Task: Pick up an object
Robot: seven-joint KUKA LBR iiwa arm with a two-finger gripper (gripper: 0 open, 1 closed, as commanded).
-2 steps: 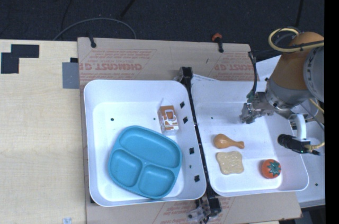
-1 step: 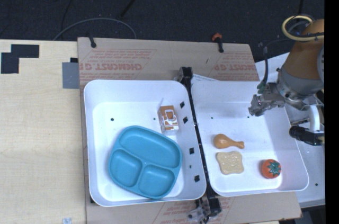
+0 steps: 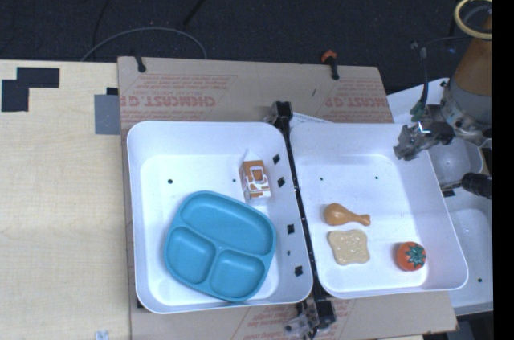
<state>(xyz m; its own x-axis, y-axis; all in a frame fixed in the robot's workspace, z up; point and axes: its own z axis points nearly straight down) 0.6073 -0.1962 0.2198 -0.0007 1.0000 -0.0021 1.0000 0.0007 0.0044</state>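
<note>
In the right bin (image 3: 361,144) lie a tan chicken drumstick (image 3: 345,215), a pale slice of toast (image 3: 348,247) just in front of it, and a red tomato (image 3: 409,256) near the front right corner. The left bin (image 3: 152,170) holds a blue divided plate (image 3: 218,245) and a small orange and white carton (image 3: 255,179) behind it. My gripper (image 3: 411,142) hangs over the right bin's far right rim, well back and to the right of the drumstick. Nothing shows between its tips.
A black divider with clips (image 3: 291,202) runs between the two bins. Both stand on a brown cardboard sheet (image 3: 241,93). Light wooden bench top (image 3: 56,202) spreads to the left. Dark floor with cables lies behind. White equipment (image 3: 474,194) stands right of the right bin.
</note>
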